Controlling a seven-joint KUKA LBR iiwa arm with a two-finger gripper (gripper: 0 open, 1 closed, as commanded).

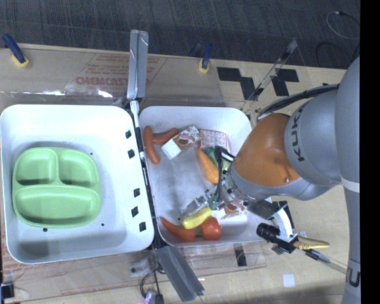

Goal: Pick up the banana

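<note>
Arm [316, 144] is reaching in from the right, grey body with the orange band sitting over the right edge of the right bin [177, 116]. Left bin [12, 125] is sitting beside it, the two touching along a shared divider. Green tray [56, 186] with three compartments is lying flat in the left bin, toward its left side.

Right bin is holding a cluster of items. Printed packet [199, 138] is lying near the far wall, white block [170, 149] just beside it. Sausage [153, 142] is bending along the bin's left side, near the divider. Carrot [207, 165] is lying tilted mid-bin, close to the wrist.

Gripper [216, 198] is pointing down into the near-right part of the bin, just above the banana [197, 219]. Can't tell whether it is open or closed: wrist is blocking the view and the tips are blurring into clutter.

Banana is lying in the near part of the right bin, yellow, tilted, touching the tomato [211, 229] on its right and resting against the red pepper [177, 230] below it.
</note>
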